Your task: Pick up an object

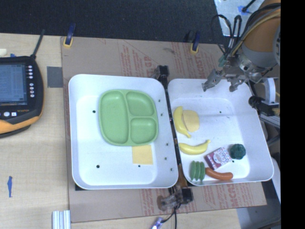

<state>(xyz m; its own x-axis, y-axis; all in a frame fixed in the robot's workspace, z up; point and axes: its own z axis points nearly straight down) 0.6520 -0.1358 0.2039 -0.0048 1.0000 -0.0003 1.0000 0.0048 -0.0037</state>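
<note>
On your far left a handheld control pendant (pixel 16 97) lies on the worktop (pixel 35 166). Next, the left bin (pixel 78 142) carries a green divided plate (pixel 127 117) and, just below it, a yellow cheese slice (pixel 142 154). In the right bin (pixel 248 123) you see two bananas (pixel 180 122) (pixel 193 148) with a pale yellow piece (pixel 191 120) against the upper one, then a green ridged vegetable (pixel 197 171), a sausage (pixel 218 175), a small red packet (pixel 218 157) and a dark green lump (pixel 237 151). The gripper (pixel 223 83) hangs over that bin's far edge, fingers spread and holding nothing, well apart from the food.
</note>
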